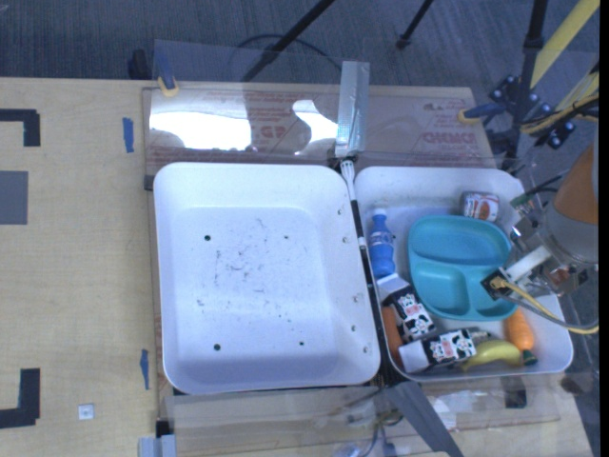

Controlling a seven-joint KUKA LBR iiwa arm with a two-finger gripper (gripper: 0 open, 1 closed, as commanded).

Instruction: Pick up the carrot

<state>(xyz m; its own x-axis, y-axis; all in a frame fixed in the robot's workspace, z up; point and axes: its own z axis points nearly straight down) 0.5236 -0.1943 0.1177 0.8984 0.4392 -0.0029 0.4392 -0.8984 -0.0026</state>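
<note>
Pale wood bench (67,284): left bin (249,255), right bin (428,175) adjoining.

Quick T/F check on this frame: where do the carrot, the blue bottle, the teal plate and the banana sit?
1. The carrot lies in the view's right bin. True.
2. The blue bottle is in the left bin. False: it is in the right bin, by that bin's left wall.
3. The teal plate is in the same bin as the carrot. True.
4. The banana lies at the bin's far wall. False: it lies at the near wall, right beside the carrot.
</note>
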